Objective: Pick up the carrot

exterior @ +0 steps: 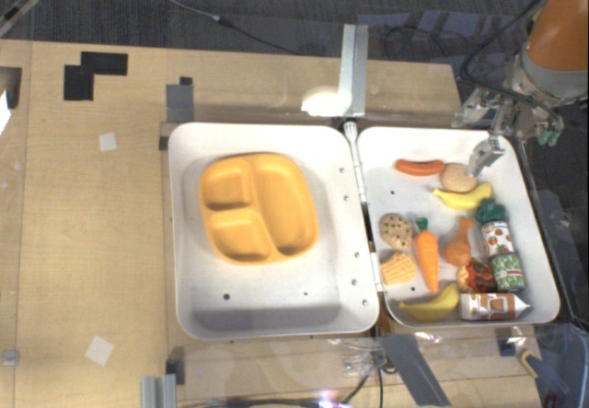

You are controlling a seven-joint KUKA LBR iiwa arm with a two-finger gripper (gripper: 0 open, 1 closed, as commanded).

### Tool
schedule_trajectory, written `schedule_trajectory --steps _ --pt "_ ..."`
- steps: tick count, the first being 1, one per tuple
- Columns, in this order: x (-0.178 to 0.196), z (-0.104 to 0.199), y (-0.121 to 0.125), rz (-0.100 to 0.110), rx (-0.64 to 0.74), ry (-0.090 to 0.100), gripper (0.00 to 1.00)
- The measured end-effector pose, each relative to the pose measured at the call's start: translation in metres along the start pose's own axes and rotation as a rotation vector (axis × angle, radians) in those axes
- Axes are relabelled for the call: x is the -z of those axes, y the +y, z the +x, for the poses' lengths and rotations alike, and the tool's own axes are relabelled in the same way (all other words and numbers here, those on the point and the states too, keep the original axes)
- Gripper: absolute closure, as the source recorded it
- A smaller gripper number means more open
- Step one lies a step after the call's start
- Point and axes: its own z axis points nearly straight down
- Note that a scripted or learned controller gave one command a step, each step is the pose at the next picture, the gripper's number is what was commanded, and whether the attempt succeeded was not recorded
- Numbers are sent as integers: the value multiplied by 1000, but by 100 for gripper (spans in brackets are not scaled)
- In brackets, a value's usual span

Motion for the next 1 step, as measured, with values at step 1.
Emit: schedule_trajectory --steps 1 --pt "-109 72 10 -3 105 10 0"
